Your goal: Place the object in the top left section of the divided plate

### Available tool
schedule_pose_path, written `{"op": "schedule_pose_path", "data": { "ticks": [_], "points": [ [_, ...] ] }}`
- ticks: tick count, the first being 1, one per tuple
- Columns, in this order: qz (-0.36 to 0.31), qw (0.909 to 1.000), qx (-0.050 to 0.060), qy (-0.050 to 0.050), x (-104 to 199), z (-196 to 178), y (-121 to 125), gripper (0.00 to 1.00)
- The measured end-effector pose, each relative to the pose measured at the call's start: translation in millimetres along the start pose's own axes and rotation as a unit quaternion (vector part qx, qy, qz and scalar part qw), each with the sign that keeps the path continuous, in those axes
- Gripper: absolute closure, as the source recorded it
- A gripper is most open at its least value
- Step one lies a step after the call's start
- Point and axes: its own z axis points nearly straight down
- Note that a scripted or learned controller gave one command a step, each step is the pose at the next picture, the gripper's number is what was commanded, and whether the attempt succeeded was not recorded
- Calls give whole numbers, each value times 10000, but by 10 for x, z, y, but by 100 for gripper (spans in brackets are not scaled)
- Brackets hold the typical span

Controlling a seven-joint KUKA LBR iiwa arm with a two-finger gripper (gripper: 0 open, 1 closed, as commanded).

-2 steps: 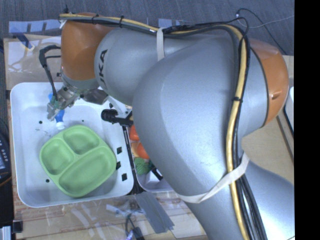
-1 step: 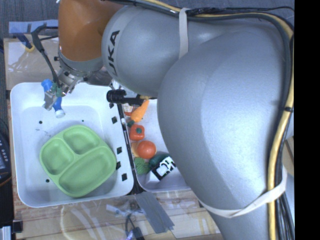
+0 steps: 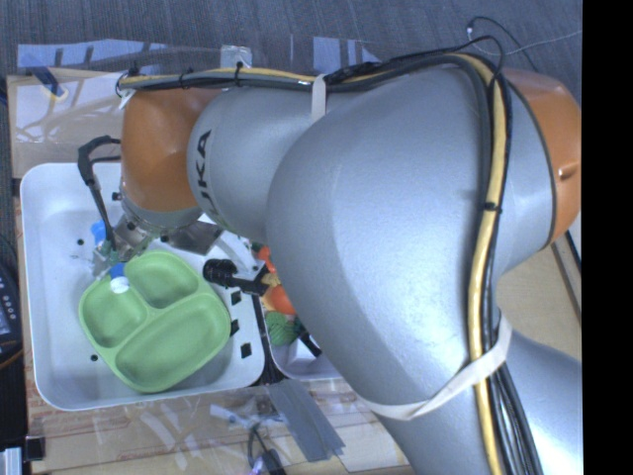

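Camera view has the big grey arm [image 3: 396, 226] filling most of the frame, its orange band [image 3: 158, 151] low over the left white bin [image 3: 45, 265], so the gripper [image 3: 111, 255] hangs right at the upper left edge of the green divided plate [image 3: 158, 330]. Whether it is open or closed cannot be told; the wrist hides it. Just below the gripper, a small pale blue-and-white object [image 3: 119, 285] sits at the rim of the plate's top left section, probably the task's thing, brought close for setting down. The plate looks like smooth moulded plastic, rounded, with three shallow wells. Well off to the gripper's right, orange and green bits [image 3: 279, 310] peek out beside the arm near the bins' shared wall.
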Motion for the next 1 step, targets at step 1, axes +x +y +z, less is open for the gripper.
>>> {"op": "schedule_pose_path", "data": {
  "ticks": [1],
  "points": [
    [-1376, 9905, -9, -15, -730, 255, 287, 100]
  ]
}}
